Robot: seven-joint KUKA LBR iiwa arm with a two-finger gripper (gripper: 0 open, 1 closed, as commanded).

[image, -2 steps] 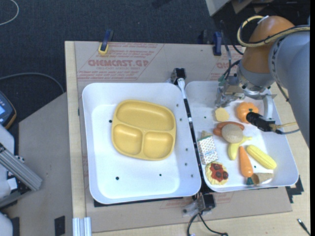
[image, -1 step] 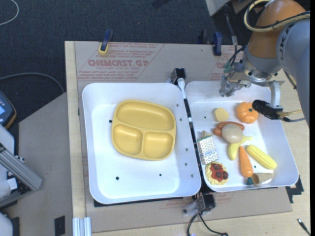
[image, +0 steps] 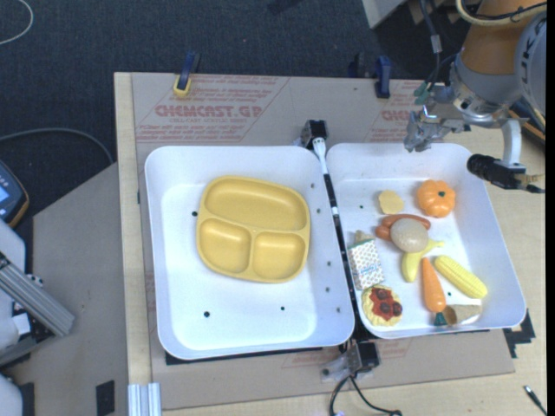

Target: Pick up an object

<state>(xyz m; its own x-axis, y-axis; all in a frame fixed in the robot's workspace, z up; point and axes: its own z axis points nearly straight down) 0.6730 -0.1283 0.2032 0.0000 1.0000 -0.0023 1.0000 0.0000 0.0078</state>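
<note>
Toy pizza [image: 382, 305] at right bin's [image: 507, 258] front edge; pumpkin [image: 435, 198] nearest gripper [image: 420, 139], just below-right of it. Gripper state: cannot tell.

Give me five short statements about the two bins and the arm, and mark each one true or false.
1. The yellow divided plate lies in the left bin. True.
2. The pumpkin sits on the plate. False: it lies in the right bin.
3. The gripper hangs over the right bin's far edge. True.
4. The carrot is clamped in the gripper. False: it lies on the bin floor.
5. The pizza slice lies near the right bin's front edge. True.
</note>
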